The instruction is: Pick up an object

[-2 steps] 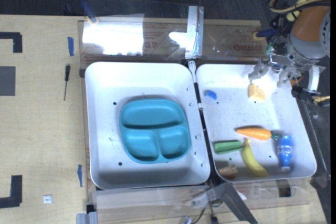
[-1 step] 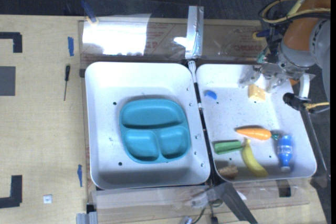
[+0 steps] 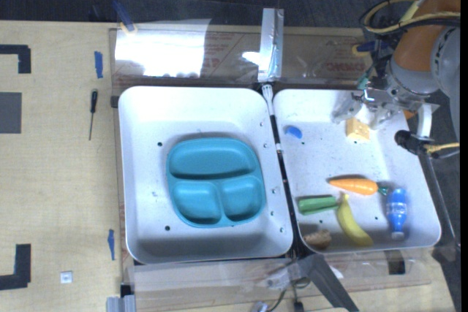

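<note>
My gripper point(image 3: 360, 107) hangs over the far right corner of the right bin point(image 3: 314, 157), below the grey wrist with its orange band. A pale yellow wedge point(image 3: 358, 131) lies right under the gripper; whether they touch I cannot tell. Toward the bin's near side lie an orange carrot point(image 3: 352, 185), a green stick-shaped piece point(image 3: 316, 204), a yellow banana point(image 3: 352, 223), a blue bottle point(image 3: 397, 210) and a small brown lump point(image 3: 316, 237). A small blue piece point(image 3: 292, 132) sits near the bin's left wall.
The left bin point(image 3: 139, 157) holds a teal divided tray point(image 3: 215, 181). A raised rim point(image 3: 274, 150) separates the two bins. A clear plastic sheet point(image 3: 190, 47) stands behind them. Cables point(image 3: 387, 11) loop above the arm at the right.
</note>
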Controlling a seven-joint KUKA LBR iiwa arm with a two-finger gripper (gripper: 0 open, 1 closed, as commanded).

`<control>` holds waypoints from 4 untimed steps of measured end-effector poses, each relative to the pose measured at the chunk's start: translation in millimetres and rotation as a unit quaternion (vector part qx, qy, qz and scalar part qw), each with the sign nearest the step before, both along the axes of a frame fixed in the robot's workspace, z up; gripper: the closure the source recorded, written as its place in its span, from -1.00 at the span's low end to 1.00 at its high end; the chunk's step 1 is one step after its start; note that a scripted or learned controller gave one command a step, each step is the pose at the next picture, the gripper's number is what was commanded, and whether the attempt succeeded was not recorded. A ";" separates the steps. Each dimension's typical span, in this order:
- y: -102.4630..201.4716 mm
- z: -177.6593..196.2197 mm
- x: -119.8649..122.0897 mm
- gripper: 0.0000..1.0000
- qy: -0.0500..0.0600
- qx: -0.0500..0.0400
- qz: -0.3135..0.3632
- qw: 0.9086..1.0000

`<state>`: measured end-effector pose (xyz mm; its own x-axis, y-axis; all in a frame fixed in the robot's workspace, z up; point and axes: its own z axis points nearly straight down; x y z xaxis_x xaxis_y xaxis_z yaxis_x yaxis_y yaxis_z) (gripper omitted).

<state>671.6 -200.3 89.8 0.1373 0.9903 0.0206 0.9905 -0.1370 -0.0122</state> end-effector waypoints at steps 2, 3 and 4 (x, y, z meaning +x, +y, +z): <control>38.3 117.1 -8.6 1.00 -0.009 -0.011 0.103 0.995; 4.9 93.3 -4.5 1.00 -0.005 -0.011 0.052 0.999; 63.9 109.4 -10.2 1.00 -0.006 -0.009 0.162 0.987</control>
<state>661.4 -136.4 199.2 -0.1860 0.9825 0.0018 0.9825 0.1860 -0.0012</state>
